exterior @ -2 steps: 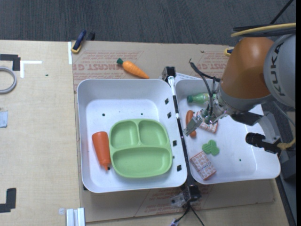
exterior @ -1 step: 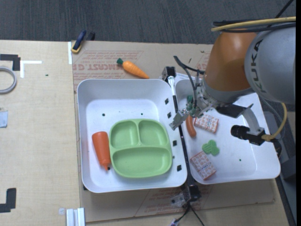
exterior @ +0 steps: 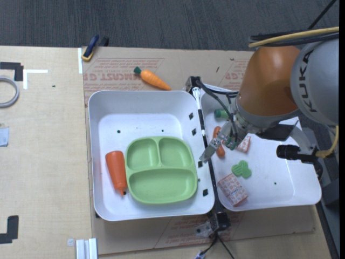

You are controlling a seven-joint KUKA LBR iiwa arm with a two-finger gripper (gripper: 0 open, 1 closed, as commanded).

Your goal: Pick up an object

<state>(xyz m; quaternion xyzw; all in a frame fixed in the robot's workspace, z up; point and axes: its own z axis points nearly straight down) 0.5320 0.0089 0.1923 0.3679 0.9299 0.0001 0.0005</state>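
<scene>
Your gripper [exterior: 218,142] sits low over the right bin [exterior: 302,196], at its 9 o'clock edge hard by the wall shared with the left bin [exterior: 99,144]. How far it stands open you cannot tell — the wrist hides the tips. A small orange piece [exterior: 218,140] lies right at it, and whether that piece is actually gripped is not readable from here.

Risks, as a judgement: the piece is close to the bin wall, so a finger may land on the rim or pinch the wall instead. The piece is small and smooth-looking — it could squirt out sideways on closing. The pink box [exterior: 245,143] just at its 3 o'clock could be nudged or caught along with it.

The orange piece's long axis runs roughly 12 to 6 o'clock, tilted slightly toward 1; which end leads is too hidden to call.
</scene>
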